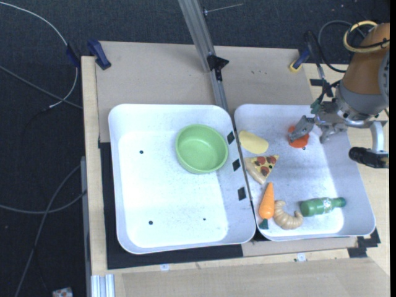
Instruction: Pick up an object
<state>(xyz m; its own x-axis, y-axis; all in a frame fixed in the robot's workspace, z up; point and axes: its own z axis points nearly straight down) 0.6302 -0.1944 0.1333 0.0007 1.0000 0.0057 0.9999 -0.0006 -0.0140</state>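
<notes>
Gripper [309, 130] sits right on the small orange-red thing [299, 141]; can't tell if it's pinching. Lift slowly, I'd say, clear of the bin wall [365, 193].

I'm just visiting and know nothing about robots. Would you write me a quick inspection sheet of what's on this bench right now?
Surface: wooden bench bearing left bin and right bin side by side.
Job's things: right bin holds yellow piece, pizza slice, carrot, croissant, green bottle, small red item; left bin holds green bowl.
Clutter: nothing seen.
Grippers: gripper sits over the right bin's far end, right by the red item; a grasp cannot be judged.
Cables: thin wires on the dark floor, left; black cables by the arm.
Surroundings: blue clamps at bench corners; metal pole.
</notes>
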